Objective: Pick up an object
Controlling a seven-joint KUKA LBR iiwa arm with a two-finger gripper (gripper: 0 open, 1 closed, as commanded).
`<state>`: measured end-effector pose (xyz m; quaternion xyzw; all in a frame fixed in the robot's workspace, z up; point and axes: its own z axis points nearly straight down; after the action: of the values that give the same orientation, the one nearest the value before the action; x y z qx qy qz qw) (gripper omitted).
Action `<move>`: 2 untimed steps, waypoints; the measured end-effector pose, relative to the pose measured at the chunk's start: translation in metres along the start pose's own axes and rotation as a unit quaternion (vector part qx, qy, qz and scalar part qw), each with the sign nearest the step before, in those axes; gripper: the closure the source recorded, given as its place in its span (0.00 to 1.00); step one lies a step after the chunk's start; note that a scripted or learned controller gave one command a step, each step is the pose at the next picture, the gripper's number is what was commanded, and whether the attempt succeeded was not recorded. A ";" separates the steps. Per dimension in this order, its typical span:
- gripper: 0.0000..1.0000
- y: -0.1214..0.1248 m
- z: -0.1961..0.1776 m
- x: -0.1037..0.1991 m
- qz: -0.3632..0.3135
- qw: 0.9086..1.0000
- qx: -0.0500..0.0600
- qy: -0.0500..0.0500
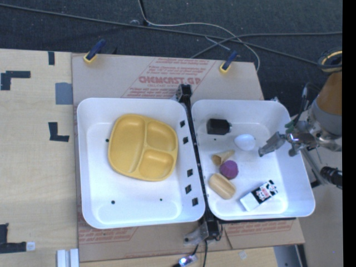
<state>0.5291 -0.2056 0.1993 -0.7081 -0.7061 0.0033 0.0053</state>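
The gripper (271,145) is hanging over the right bin (289,204) at its three o'clock rim; whether it is spread or pressed together, I cannot tell. Nothing is showing between its tips. A white egg (245,142) is lying just beside it at nine o'clock. A black cylinder (218,127) is sitting at eleven, a purple ball (229,169) and tan bread roll (222,186) toward seven, a small printed carton (259,194) near the five o'clock edge. A yellow divided plate (142,147) is filling the left bin (94,204).

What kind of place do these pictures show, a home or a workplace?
Most likely a robotics test bench, not a home: two shallow white plastic bins clamped on cardboard, loose cables across the dark floor, and a grey robot arm's gripper over small toy objects.
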 end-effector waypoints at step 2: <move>0.00 -0.003 0.040 0.003 -0.002 1.000 -0.003 -0.001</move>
<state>0.5257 -0.2021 0.1591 -0.7068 -0.7074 0.0019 0.0027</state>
